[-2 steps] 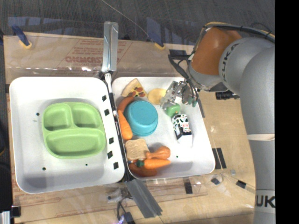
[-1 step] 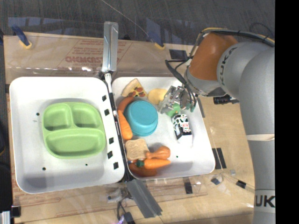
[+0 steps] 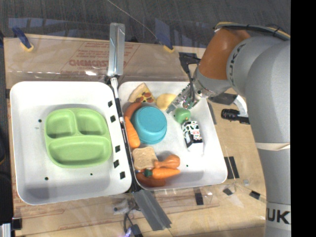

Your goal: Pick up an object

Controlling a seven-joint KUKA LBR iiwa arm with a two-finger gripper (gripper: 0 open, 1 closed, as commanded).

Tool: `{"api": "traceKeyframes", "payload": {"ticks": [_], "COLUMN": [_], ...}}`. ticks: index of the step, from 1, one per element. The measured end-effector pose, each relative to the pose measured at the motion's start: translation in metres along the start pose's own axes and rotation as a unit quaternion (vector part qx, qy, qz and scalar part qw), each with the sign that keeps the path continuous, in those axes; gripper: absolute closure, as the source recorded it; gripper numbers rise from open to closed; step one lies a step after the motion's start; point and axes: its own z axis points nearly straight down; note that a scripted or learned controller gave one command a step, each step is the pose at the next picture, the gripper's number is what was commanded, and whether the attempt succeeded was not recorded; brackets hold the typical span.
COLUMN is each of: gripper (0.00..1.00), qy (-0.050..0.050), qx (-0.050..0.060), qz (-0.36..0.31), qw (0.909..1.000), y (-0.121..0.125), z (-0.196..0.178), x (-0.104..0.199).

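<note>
My gripper (image 3: 180, 103) is down in the upper part of the right bin (image 3: 213, 168). It hangs just above a small green round object (image 3: 183, 116) and right beside a pale yellow rounded piece (image 3: 164, 100). I cannot tell whether it touches either of them. A black-and-white cow-patterned carton (image 3: 192, 133) lies just below the green object. A blue bowl (image 3: 149, 124) sits to the gripper's left.
The right bin also holds a pizza slice (image 3: 141, 93), an orange carrot (image 3: 131, 131) along the left wall, a toast slice (image 3: 144, 157) and orange sausage-like pieces (image 3: 163, 171). A green divided plate (image 3: 78, 136) lies in the left bin (image 3: 24, 181).
</note>
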Motion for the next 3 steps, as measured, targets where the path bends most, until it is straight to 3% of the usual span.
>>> {"api": "traceKeyframes", "payload": {"ticks": [1,2,3], "gripper": [1.00,1.00,1.00], "qy": [0.001,-0.002,0.001], "qx": [0.001,-0.004,0.001], "qz": [0.174,0.163,0.251], "qw": [0.9848,0.9866,0.9680], "y": [0.024,0.047,0.039], "z": [0.031,-0.074,-0.085], "x": [0.042,0.098,0.106]}}
